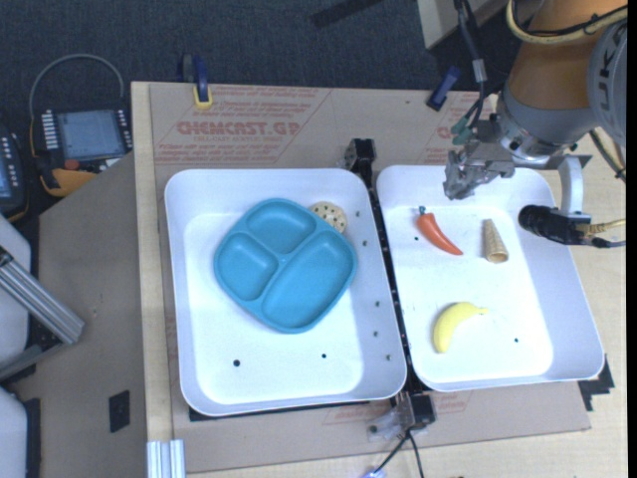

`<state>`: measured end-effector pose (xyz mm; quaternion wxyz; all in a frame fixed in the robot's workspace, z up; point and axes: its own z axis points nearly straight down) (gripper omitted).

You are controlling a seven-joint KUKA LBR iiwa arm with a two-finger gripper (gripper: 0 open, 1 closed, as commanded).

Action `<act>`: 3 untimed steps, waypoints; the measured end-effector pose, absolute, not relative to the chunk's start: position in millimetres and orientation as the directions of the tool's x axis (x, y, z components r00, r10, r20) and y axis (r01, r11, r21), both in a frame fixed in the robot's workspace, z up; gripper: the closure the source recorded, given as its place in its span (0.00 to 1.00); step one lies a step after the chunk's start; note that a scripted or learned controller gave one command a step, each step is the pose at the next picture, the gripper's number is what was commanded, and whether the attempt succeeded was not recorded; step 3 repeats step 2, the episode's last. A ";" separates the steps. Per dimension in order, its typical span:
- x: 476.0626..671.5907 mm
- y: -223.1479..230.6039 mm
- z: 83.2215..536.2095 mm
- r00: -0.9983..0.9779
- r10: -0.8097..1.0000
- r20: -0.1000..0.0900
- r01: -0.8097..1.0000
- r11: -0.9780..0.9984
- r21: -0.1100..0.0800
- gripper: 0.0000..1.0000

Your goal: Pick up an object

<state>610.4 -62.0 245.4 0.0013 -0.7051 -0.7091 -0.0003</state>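
Landmark: carrot (438, 233), in the upper left part of the right bin (567, 307), lying flat, green tip toward the bin's far wall.

Gripper (460, 184) hangs just above and to the right of the carrot, near the far wall. Nothing shows between its fingers. Finger detail is small and dark against the wrist hardware; I cannot tell how far apart the jaws stand.

Cone (495, 241) lies just right of the carrot, apart from it, point toward the far wall. Banana (453, 325) lies below the carrot, nearer the front wall, well apart from both.

Arm (562, 48) rises to the upper right of the carrot; its orange band is cut off by the frame's top edge.

Left of the carrot, across the divide, the left bin (199, 267) holds a blue tray (286, 264). A cookie (328, 214) sits at the tray's upper right edge, partly hidden behind it; whether it touches the tray is unclear.
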 end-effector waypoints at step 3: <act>607.2 41.3 239.6 -0.006 1.000 0.002 1.000 0.006 0.002 1.00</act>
